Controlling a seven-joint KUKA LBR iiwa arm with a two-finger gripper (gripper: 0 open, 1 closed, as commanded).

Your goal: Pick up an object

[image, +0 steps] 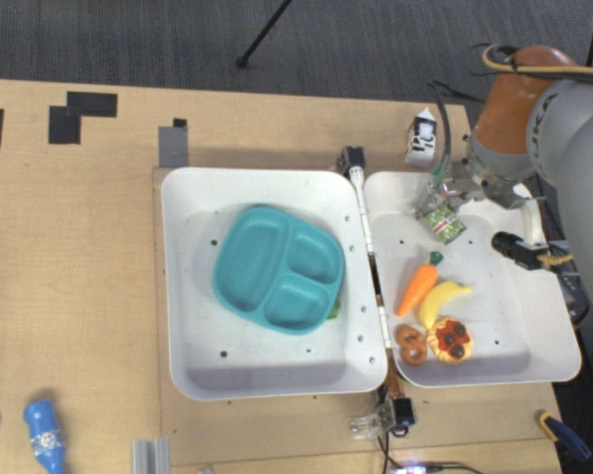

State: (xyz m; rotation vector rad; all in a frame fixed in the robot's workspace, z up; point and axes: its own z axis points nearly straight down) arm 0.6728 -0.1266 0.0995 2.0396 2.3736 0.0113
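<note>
Nearest, bench front, view-left corner: blue bottle-shaped toy [44, 436], lying flat, well apart from both bins. At front edge btwn the bins: small clear clip [381, 422] w/ wires.

Right bin [534, 361], front part: brown pretzel [411, 344] touching a round red-yellow toy food [452, 340] w/ dark spots. Just behind: yellow banana [441, 302]. Beside it, view-left: orange carrot [418, 286], green top pointing away. Both slanted the same way, touching or nearly so.

Left bin [193, 363]: teal compartment plate [277, 268] about mid-bin, turned askew. Sth green [333, 310] peeking from under its near view-right edge; can't tell what.

Further back, right bin's far view-left part: green-and-white packet [443, 225], crumpled, on bin floor, well apart from carrot and banana. Directly over its far end: gripper [445, 197], close enough to look like contact. Spread or pressed together: can't tell, too small and cluttered. Behind it, arm w/ orange band [509, 102], coming in from view-right.

Beyond right bin, on bench: small white-and-black carton [424, 136], upright. Far view-left of bench: black patches [79, 115].
</note>
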